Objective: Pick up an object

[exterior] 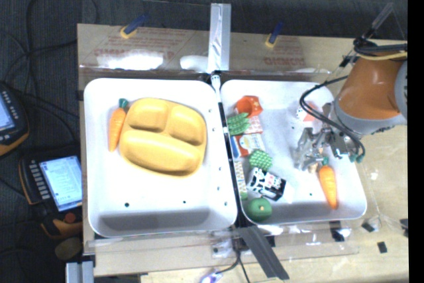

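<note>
My gripper (310, 157) hangs low in the right bin (285, 93), toward its right side, below the orange wrist band (371, 86). An orange carrot (328, 186) lies just to the lower right of the gripper, close to it; I cannot tell whether they touch. Along the bin's left side lie a red item (248, 105), a green ridged piece (237, 122), a printed packet (250, 142), a green knobbly piece (260, 159), a black-and-white patterned block (266, 183) and a round green fruit (258, 209). Nothing shows as held.
The left bin (159, 212) holds a yellow divided plate (162, 136) and a second carrot (116, 128) by its left wall. A small white and red scrap (301, 116) lies in the right bin's upper right. A black cable (318, 93) loops beside the wrist.
</note>
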Available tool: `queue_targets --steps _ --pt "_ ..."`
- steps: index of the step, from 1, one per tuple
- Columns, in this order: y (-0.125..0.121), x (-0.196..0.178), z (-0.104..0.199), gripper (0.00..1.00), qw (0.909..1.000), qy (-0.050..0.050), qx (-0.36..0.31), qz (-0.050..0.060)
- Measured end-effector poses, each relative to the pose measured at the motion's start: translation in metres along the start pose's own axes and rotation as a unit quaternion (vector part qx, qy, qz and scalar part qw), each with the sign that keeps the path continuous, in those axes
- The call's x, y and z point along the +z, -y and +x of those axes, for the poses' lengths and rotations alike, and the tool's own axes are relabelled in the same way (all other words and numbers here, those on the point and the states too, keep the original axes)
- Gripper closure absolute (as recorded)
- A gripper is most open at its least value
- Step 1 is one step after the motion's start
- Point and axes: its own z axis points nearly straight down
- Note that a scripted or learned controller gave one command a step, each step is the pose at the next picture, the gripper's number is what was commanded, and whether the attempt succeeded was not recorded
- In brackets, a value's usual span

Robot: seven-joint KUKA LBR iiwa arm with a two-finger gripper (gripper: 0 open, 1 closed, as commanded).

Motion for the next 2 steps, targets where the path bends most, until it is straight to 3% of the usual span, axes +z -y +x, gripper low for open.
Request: queue_targets --steps 1,2 --pt "0.000 0.001 -0.001 0.00 1.0000 0.003 0.000 0.001" --pt "0.015 0.000 0.053 0.00 0.9969 0.004 0.079 0.000"
